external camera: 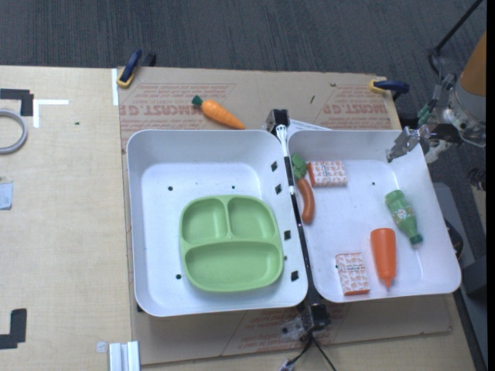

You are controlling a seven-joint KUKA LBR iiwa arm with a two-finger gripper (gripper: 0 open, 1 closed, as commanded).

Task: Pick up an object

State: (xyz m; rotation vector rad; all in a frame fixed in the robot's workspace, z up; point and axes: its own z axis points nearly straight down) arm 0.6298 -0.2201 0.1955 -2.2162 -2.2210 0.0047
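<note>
Right now I see my hand [412, 144] spread wide, holding nothing, above the right white bin's [363, 280] far corner.

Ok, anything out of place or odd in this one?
One thing: a toy carrot lies on the cardboard behind the left bin, outside both bins. The other items lie in the right bin, and the green divided plate sits flat in the left.

Green tray [230, 244], white bins [155, 207], orange carrot [220, 112].

Plate [230, 243] in left bin [147, 207]; bottle [404, 216] in right bin [363, 199].
</note>
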